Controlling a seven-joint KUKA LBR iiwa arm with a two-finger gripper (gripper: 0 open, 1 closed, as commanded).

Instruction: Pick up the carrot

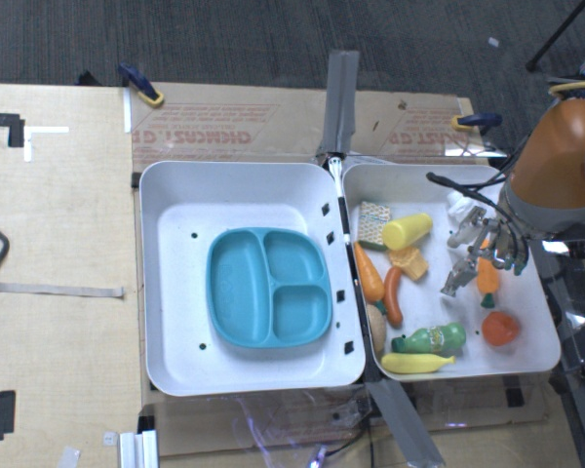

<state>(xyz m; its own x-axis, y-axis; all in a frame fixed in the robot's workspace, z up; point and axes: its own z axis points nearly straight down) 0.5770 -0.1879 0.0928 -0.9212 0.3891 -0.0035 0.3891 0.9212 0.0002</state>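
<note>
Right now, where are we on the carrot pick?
Done: the arm is in over the right bin, its gripper low near the bin's right side. In hand: I can't see anything held between the jaws. Left: the carrot lies on the bin floor by the left wall, beside the red sausage, well apart from the gripper. The whole grasp and lift remain.
</note>
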